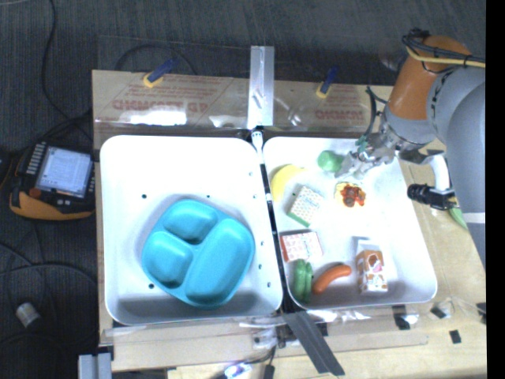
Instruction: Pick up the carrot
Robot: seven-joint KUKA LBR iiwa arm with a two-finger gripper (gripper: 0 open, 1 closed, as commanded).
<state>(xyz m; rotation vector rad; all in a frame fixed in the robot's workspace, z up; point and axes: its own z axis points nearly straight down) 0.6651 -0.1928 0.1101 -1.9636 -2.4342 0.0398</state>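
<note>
One carrot (pixel 331 276) near right bin's (pixel 410 235) front wall, claw (pixel 364 153) well apart

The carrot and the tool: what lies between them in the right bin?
In the camera view, a small red and yellow toy lies between the tool and the carrot. Below the toy, bare white bin floor runs down to the carrot.
</note>
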